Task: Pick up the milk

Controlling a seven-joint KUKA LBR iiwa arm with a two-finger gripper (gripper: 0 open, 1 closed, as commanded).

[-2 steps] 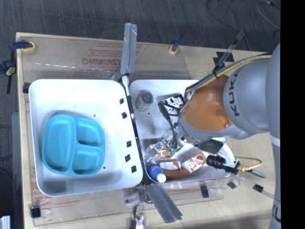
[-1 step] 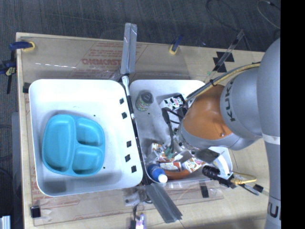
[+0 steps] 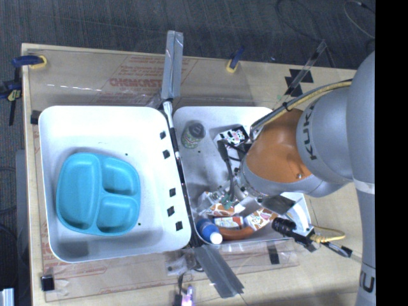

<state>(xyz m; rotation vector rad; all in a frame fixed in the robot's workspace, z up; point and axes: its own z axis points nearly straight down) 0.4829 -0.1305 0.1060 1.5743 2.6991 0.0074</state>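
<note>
Arm (image 3: 299, 152) over right bin (image 3: 204, 116), blue tray (image 3: 99, 193) left, claw apparently hidden

You get even, fairly bright light from above. The left bin (image 3: 95, 123) is washed nearly pure white, and its near wall casts a soft grey shadow inside. The arm (image 3: 319, 145) shades part of the right bin (image 3: 204, 116), where the clutter looks murky. The dark floor (image 3: 191, 11) is grainy. Small things look soft and blocky throughout.

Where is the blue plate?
The blue plate lies in the left bin, toward its left and near side, away from the pile of things in the right bin under the arm.
</note>
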